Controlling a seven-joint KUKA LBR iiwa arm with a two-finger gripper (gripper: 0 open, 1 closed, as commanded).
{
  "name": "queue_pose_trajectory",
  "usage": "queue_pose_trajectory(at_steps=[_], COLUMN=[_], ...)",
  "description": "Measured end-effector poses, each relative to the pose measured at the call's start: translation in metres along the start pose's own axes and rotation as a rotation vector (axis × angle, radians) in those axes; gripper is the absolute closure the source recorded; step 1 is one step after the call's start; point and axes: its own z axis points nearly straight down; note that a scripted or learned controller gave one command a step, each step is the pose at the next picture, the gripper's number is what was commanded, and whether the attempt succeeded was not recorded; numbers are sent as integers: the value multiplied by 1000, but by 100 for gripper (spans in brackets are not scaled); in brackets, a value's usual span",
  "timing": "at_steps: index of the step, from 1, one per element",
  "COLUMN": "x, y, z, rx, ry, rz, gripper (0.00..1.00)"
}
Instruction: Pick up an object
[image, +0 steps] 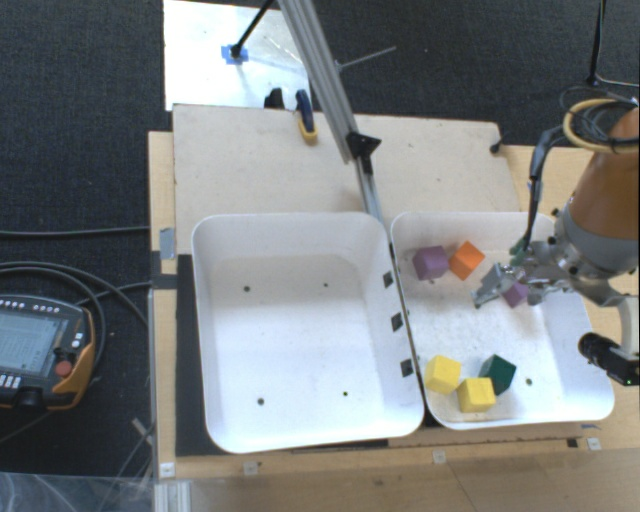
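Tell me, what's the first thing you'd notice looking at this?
The colourful blocks in the right bin catch the eye: a purple block touching an orange block at the back, and two yellow blocks with a green block at the front. The gripper hangs over that bin beside another purple block.

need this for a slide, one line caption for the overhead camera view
KUKA arm's gripper hovers in the right bin by a purple block, among orange, yellow and green blocks.

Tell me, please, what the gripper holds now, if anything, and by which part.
It cannot be told. The gripper is low in the right bin, against a small purple block, but a hold on it is not visible.
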Motion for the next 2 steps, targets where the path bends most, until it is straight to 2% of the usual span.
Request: queue_pose_trajectory(at_steps=[1, 2], x=[7, 16], y=[125, 166], z=[-6, 124], rx=[-5, 5], ry=[-1, 0], rz=[-6, -5], gripper=[0, 0])
